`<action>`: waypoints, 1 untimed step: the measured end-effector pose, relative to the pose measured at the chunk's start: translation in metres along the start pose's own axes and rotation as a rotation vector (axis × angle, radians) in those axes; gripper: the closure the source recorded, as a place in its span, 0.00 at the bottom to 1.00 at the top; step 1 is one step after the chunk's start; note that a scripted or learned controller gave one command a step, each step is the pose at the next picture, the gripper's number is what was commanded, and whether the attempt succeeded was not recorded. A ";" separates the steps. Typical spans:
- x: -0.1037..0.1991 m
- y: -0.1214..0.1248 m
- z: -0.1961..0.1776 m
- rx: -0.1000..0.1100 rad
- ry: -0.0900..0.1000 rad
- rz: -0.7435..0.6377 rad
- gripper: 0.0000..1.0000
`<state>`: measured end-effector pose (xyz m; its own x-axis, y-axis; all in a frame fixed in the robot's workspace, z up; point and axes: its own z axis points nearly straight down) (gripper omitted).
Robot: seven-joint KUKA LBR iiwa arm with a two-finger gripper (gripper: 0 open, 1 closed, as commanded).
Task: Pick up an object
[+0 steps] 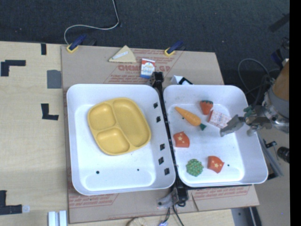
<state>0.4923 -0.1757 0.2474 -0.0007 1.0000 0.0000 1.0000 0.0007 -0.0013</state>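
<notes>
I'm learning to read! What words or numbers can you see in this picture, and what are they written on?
Red print on the cardboard sheet under the bins: too blurred to read.
Small red and white box on the cardboard: print too small to read.
White packet in the right bin: red marks, too blurred to read.
Nothing else carries words or numbers.
</notes>
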 end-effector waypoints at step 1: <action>0.036 0.069 0.160 -0.010 -0.001 -0.002 0.00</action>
<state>0.5612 -0.1396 0.0872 -0.0030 1.0000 -0.0011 1.0000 0.0030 0.0082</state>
